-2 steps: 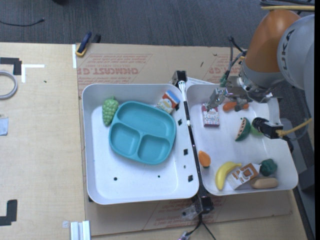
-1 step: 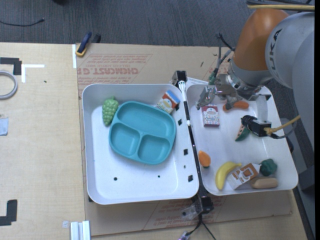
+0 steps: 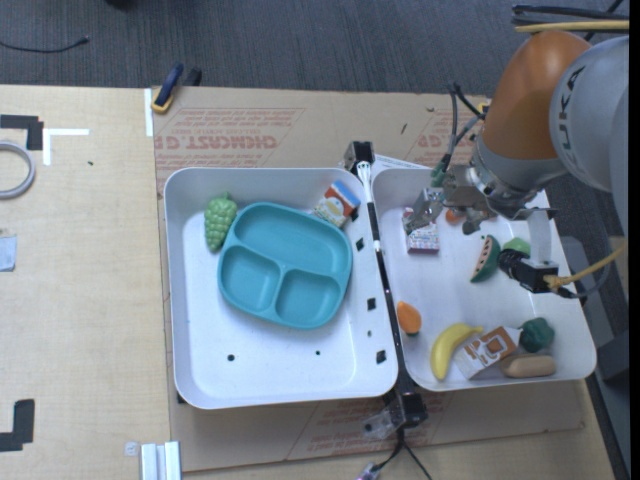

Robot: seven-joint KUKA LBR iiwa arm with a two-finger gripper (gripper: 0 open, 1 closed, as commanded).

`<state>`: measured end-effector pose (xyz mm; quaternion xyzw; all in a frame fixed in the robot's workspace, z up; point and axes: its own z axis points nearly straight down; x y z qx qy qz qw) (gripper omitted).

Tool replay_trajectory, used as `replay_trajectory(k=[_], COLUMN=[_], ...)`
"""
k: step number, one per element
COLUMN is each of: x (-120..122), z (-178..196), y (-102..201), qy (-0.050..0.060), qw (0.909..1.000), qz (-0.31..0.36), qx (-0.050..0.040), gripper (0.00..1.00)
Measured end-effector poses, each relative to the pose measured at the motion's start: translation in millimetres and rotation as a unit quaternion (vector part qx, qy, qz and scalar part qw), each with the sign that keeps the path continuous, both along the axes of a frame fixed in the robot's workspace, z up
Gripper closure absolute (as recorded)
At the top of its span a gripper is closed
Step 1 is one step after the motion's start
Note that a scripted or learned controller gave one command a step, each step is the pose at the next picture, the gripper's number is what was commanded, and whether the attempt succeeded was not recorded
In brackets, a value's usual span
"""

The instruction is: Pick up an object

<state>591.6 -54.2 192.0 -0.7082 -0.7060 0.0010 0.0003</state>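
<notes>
Brown cardboard (image 3: 235,133) under bins, mirrored print unclear

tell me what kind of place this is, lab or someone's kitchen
Most likely a robotics lab, not a kitchen. A grey and orange arm reaches over two white bins of toy food, such as a banana and grapes, and the bench carries black tape marks.
</notes>
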Motion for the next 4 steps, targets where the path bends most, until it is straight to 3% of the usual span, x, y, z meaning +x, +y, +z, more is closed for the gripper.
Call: replay_trajectory(k=[1,2,3,4], x=[32,34,34,67], z=[0,-100,-90,11], y=[-1,-42,-42,-60], qy=[-0.001,-0.001,-0.001,-0.001], qw=[1.0,1.0,1.0,1.0], qz=[0.003,0.0,0.0,0.003], qx=[-0.0002,0.0,-0.0004,-0.0002], gripper=[0.0,0.0,1.0,1.0])
